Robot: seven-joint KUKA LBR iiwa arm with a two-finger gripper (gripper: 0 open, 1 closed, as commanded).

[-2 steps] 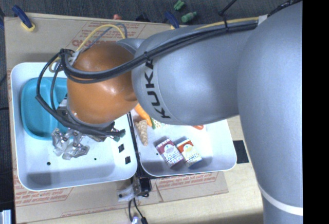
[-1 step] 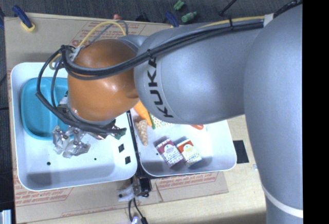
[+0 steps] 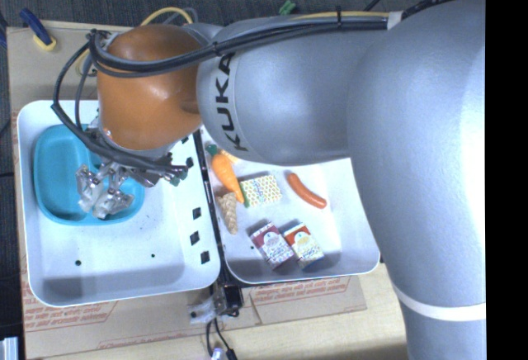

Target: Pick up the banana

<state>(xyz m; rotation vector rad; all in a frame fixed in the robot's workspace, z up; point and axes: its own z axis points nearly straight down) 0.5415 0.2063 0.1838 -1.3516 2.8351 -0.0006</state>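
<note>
Over the blue dish (image 3: 56, 172) in the left bin (image 3: 49, 272) the gripper (image 3: 103, 193) is hanging, and I am not managing to tell its opening or any load, nor which way from this dish the banana is lying.

Banana, and you couldn't tell where it lay, operator. Its colour, its pose and which bin held it were all hidden from you at that moment. The grey arm (image 3: 330, 86) with its orange band (image 3: 144, 86) reached across and covered the far part of the left bin (image 3: 107, 284) and the far part of the right bin (image 3: 351, 222), so there was nothing about the fruit itself that you could have checked.
</note>
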